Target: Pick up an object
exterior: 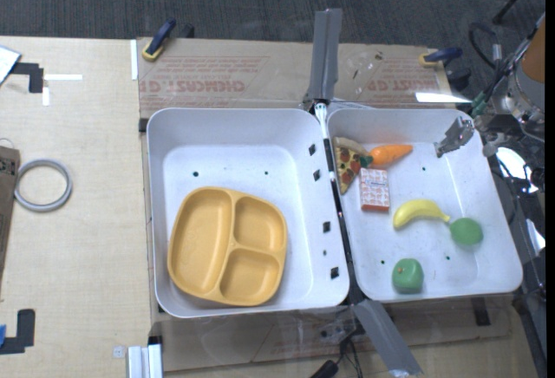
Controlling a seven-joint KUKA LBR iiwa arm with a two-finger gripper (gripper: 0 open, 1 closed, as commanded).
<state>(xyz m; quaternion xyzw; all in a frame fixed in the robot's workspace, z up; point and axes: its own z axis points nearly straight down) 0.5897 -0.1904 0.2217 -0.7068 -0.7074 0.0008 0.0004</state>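
Observation:
The right bin (486, 281) holds a pizza slice (347, 162), an orange carrot (390, 153), a small red and white box (375, 190), a yellow banana (420, 213), a green lime (466, 231) and a green apple (408, 275). My gripper (454, 137) hangs over the bin's far right corner, above and right of the carrot and apart from every object. Nothing shows in its grasp. The arm comes in from the right edge.
A yellow divided plate (229, 244) lies in the left bin (165, 142). A roll of tape (41, 185) rests on the bench at the left. Blue clamps (159, 38) pin the cardboard behind the bins. Cables hang at the right.

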